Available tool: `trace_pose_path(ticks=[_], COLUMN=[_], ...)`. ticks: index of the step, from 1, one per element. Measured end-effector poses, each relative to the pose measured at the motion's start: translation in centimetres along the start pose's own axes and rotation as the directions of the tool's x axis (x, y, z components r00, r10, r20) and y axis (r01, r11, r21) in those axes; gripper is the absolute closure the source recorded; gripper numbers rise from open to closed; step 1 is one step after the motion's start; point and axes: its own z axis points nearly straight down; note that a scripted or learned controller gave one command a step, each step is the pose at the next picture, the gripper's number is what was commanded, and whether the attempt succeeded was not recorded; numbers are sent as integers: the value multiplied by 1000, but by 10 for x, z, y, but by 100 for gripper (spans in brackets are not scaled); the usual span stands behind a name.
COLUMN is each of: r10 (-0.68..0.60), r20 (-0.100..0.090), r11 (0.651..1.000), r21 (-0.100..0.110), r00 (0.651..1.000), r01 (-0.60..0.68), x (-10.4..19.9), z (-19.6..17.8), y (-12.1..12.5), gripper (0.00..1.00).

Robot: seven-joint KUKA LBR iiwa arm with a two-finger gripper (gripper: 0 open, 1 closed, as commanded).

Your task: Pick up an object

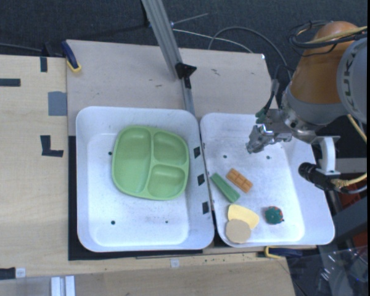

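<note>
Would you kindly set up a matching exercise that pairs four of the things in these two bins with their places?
Things:
1. green divided plate
2. orange block
3. small dark green ball
4. gripper

Places:
A. right bin, near the front right corner
B. left bin
C. above the far part of the right bin
D. right bin, beside the green stick

Pairs: 1-B, 2-D, 3-A, 4-C

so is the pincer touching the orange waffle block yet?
Apart. The camera view shows the pincer hovering over the upper part of the right bin, with bare bin floor between it and the orange waffle block.
</note>
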Motion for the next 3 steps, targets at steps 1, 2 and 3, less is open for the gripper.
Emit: trace_pose_path(ticks=[1, 2, 3], r10=[1, 0, 0], r20=[0, 0, 0], r11=[1000, 1000, 1000], r21=[1, 2, -1], r00=[1000, 1000, 1000], r01=[-1, 0, 0], x=[48, 109, 158], z=[15, 25, 16], y=[4, 7, 16], gripper=[100, 100, 100])
